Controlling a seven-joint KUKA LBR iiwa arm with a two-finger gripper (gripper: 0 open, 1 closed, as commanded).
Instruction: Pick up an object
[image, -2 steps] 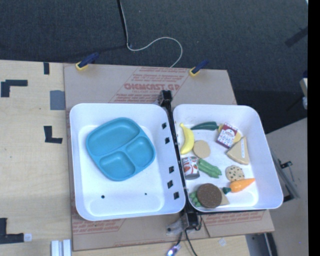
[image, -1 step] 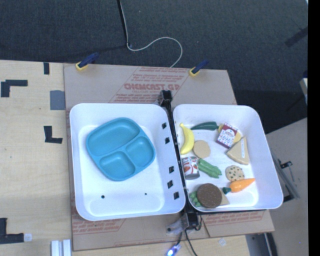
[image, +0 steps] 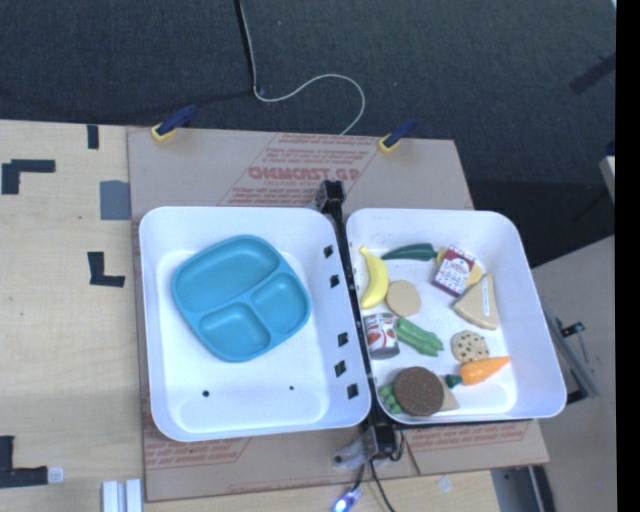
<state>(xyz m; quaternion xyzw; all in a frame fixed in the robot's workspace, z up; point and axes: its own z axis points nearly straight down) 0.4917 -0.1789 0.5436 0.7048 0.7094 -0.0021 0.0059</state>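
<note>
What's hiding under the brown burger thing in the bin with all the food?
A bit of green pokes out from under the burger at its left edge, probably lettuce or another toy piece. The rest of it is covered, as is the floor of the right bin beneath.

Two bins were set side by side on the surface (image: 60, 300). In the left bin (image: 160, 400) a divided plate (image: 241, 297) was laid; in the right bin (image: 525, 395) a banana (image: 374, 277), can (image: 381, 335), cookie (image: 468, 346) and carrot (image: 484, 370) were scattered.

Can (image: 381, 335) label too small to read; burger (image: 418, 391) hides most of green item (image: 387, 399) under it.
</note>
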